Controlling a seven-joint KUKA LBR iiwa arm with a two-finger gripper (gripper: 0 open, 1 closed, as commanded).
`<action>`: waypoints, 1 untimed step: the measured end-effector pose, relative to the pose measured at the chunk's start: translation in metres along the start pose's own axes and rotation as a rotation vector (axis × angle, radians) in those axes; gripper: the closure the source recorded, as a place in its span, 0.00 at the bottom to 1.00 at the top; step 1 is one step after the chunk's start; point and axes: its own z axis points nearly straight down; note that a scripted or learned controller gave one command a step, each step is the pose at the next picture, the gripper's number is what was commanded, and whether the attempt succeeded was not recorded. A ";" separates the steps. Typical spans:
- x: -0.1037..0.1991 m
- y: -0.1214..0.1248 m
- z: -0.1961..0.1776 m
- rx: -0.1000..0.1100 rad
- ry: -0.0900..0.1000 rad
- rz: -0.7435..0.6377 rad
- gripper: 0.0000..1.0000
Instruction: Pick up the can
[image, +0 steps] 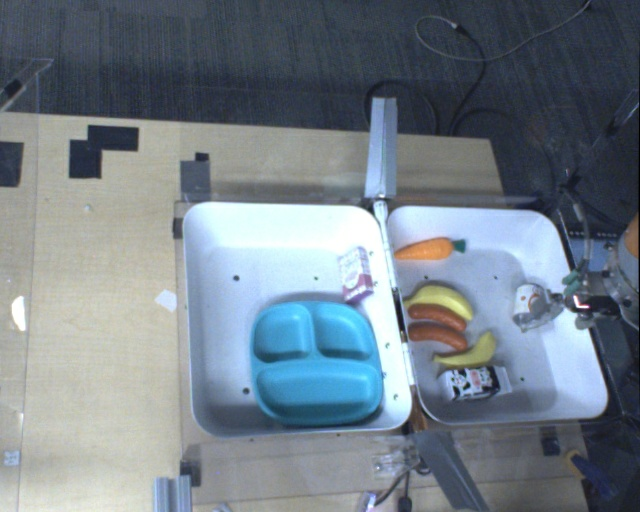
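Can: a small silver can (530, 303) lies on its side on the floor of the right bin (520, 222), near that bin's right wall, well apart from the other items.
Pincer: the pincer (574, 300) reaches in over the right rim, just beside the can's right end; whether it is spread or closed is too small and blurred to tell, and nothing is visibly between its tips.
Neighbours: carrot (430, 249) toward the back; yellow banana (441, 299), two sausages (438, 324), a second banana (468, 351) and a small black-and-white carton (470, 382) to the can's left.
Left bin: blue divided plate (316, 361) and a small pink-and-white carton (354, 274).
Step in hand: by my judgement, closing in on the can, not yet lifted.
Doing it well: centre over the can's body, not its end; set the closing line across its round side so it cannot roll away; descend close to the bin floor before closing; lift straight, clear of the right wall.
Risk: a sideways nudge would likely roll the can.
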 end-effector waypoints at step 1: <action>-0.019 0.052 0.076 0.000 -0.001 0.012 0.00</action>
